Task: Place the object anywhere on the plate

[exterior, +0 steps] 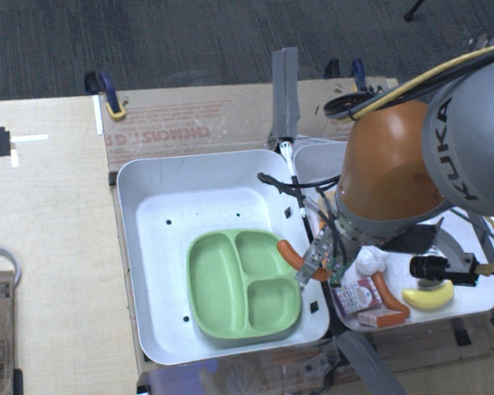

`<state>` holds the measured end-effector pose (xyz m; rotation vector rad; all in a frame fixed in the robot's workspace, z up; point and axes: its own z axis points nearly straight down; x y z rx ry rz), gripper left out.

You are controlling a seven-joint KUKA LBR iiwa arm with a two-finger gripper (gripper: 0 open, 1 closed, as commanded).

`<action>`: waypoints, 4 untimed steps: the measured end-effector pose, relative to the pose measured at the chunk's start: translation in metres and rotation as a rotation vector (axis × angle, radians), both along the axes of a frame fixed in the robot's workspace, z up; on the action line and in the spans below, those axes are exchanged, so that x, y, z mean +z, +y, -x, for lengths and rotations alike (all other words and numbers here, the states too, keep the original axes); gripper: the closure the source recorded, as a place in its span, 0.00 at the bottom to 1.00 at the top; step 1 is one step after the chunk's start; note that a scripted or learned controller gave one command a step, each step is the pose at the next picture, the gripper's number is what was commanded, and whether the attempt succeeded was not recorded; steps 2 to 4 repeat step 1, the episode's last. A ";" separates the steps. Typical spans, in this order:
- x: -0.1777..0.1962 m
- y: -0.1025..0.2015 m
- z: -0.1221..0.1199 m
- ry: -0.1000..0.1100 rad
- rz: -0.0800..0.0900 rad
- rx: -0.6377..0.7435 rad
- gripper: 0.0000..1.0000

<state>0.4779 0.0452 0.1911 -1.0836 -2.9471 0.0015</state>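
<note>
A light green plate (237,281) with three compartments lies in the left bin (148,244). An orange carrot-like stick (288,253) hangs tilted over the plate's right rim, by the wall between the two bins. My gripper (315,264) reaches down from the orange-banded wrist (390,167) and is shut across the stick, whose orange ends show on both sides of the grey fingers (309,269). The stick's left end is over the plate's upper right compartment.
The right bin (484,301) holds a yellow banana (427,295), a red-orange sausage (389,293), a white lump (371,263), a printed packet (355,296) and a pink box (379,317). The arm covers most of that bin.
</note>
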 end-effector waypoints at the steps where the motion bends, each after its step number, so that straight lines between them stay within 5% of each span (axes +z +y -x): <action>1: 0.000 0.000 0.000 0.000 0.000 0.000 0.00; 4: 0.000 0.000 0.000 0.000 0.000 0.000 0.00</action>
